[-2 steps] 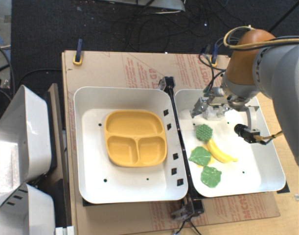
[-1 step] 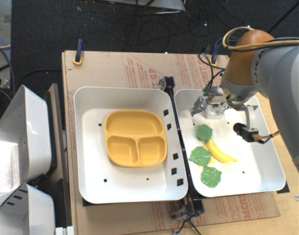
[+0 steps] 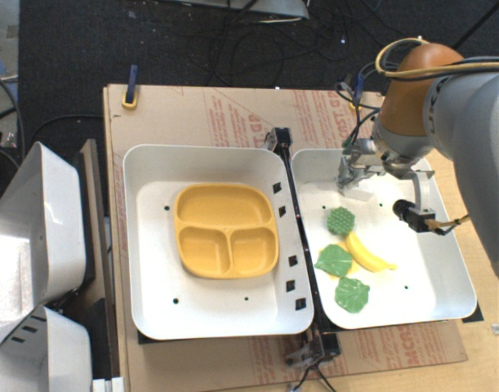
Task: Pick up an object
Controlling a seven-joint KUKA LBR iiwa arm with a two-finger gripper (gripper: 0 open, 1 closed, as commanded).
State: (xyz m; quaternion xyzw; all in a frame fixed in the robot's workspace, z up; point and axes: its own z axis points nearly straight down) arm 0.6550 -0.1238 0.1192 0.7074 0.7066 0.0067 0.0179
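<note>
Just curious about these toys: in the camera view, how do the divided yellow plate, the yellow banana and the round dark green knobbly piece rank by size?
1. Divided yellow plate
2. Yellow banana
3. Round dark green knobbly piece

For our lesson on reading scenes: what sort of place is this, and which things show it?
Probably a robotics lab test bench. A grey arm with an orange band reaches over two white bins; toy food such as a banana lies in one, and loose cables trail across the dark floor.
</note>
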